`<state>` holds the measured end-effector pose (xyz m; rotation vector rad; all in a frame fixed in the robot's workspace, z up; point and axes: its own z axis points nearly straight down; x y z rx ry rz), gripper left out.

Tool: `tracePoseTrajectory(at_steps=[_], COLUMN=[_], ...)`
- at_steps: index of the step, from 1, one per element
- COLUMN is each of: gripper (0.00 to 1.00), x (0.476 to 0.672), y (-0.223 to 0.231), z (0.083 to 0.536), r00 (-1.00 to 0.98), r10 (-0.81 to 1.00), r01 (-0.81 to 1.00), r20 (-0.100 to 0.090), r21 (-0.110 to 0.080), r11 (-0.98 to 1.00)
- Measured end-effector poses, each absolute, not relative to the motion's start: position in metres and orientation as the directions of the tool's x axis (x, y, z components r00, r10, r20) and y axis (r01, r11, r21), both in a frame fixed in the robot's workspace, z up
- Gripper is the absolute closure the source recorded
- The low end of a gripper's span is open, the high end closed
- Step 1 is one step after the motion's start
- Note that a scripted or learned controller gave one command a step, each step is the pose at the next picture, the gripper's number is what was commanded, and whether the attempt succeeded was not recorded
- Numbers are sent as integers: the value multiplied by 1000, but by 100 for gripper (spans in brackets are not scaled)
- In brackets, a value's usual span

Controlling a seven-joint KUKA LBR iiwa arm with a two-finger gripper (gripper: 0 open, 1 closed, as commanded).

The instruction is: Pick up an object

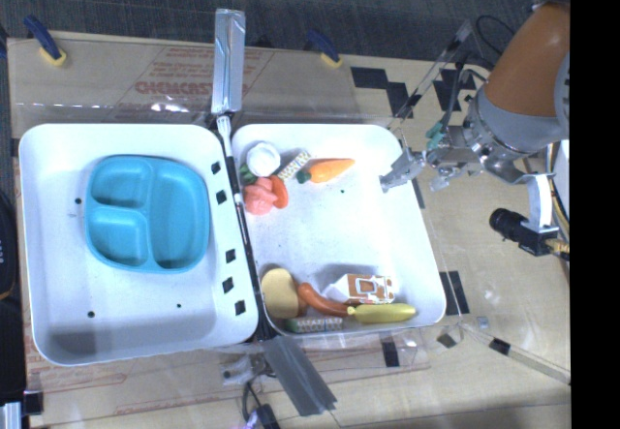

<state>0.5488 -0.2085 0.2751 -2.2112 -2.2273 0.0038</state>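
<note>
Right bin rim partly hides the blurred jaws

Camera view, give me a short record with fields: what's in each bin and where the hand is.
left bin: blue plastic divided plate
right bin, far end: orange toy carrot, white round cup, pink and red toy
right bin, near end: yellow toy banana, small printed carton, tan rounded toy
hand: at the right bin's far right rim

Blue divided tray in left bin
</note>
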Motion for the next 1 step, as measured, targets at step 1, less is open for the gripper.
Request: tracePoseTrajectory(at_steps=[1], gripper=[0], x=[512], y=[-210], z=[244], r00=[26], r10=[1000], r01=[1000], r20=[0], r21=[-4], r11=[-26])
